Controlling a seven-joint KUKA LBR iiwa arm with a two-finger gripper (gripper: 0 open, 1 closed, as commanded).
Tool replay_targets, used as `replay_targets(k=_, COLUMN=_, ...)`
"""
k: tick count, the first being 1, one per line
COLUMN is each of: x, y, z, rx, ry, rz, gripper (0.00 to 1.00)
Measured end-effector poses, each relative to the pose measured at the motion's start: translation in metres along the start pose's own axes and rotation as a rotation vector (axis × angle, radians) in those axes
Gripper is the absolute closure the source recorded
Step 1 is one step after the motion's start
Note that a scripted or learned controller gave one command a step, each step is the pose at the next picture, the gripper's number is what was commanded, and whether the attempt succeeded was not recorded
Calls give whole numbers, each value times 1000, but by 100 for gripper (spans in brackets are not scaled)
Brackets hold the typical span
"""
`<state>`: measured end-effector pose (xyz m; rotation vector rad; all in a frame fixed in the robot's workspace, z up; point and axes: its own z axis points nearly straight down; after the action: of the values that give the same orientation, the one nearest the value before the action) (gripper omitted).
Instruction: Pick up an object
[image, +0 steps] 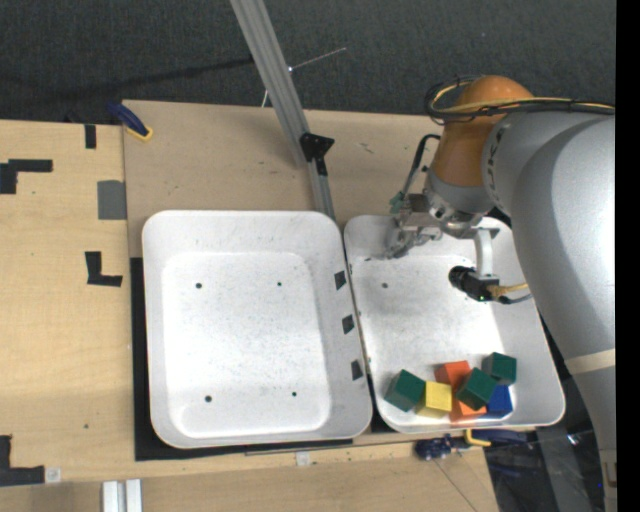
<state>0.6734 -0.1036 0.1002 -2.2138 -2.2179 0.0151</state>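
Note:
Several small blocks lie clustered at the near end of the right bin (400, 310): a green block (405, 389), a yellow block (437, 398), an orange block (455, 374), a dark green block (480, 386), a blue block (500, 402) and another green block (501, 367). My gripper (404, 238) hangs over the far left corner of the right bin, well away from the blocks. Nothing shows in it. The arm's orange band (470, 130) rises behind it.
The left bin (240, 320) sits beside the right one, their rims touching. A slanted metal pole (285, 90) with a black clamp stands behind the bins. A black cable fitting (472, 282) hangs over the right bin. The big grey arm body (575, 220) covers the right side.

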Motion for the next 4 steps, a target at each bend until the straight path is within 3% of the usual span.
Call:
replay_targets(k=1, x=5, y=-2, z=-63, rx=-18, ry=1, rz=0, gripper=100)
replay_targets(k=3, x=7, y=-2, z=-136, rx=-15, ry=1, rz=1, gripper=100)
replay_targets(k=4, x=58, y=-20, z=-126, rx=-9, ry=3, rz=-3, gripper=100)
